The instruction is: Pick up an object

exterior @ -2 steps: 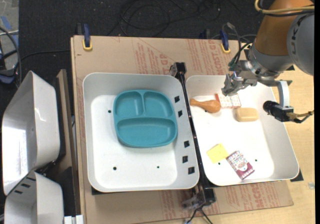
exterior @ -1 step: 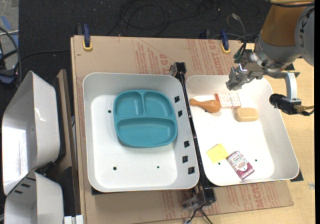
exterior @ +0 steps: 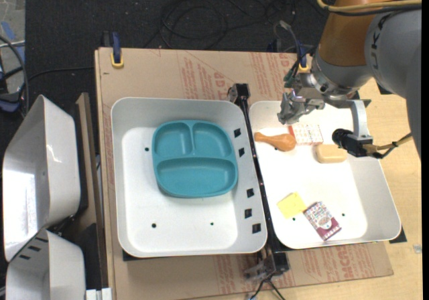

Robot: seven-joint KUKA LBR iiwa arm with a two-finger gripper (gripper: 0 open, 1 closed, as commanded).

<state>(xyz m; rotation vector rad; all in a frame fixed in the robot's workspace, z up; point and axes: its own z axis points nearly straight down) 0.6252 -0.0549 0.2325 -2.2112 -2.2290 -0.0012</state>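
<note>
Two shallow white bins sit side by side on the bench. The left bin, well away from the gripper on its left, holds a teal divided plate with three compartments, lying flat near the bin's middle.

The right bin is the one the gripper hangs over, at its far left corner. Just below the gripper lies an orange drumstick-shaped toy, its thin end pointing left toward the divider between the bins. Just to the right of that, below and slightly right of the gripper, lies a small white card with red print, touching or nearly touching the toy's thick end. Further right and lower sits a tan rounded block. Well below the gripper, toward the near side of the bin, a yellow square piece lies flat, and just beside it on the right a small dark red printed packet lies at a tilt.

The arm comes in from the right, its orange band bulging above the wrist, and bends down so the gripper points into the bin's far left corner. The gripper sits above the drumstick toy and the card; nothing shows between its tips, and I cannot tell whether it is spread or pressed together.
</note>
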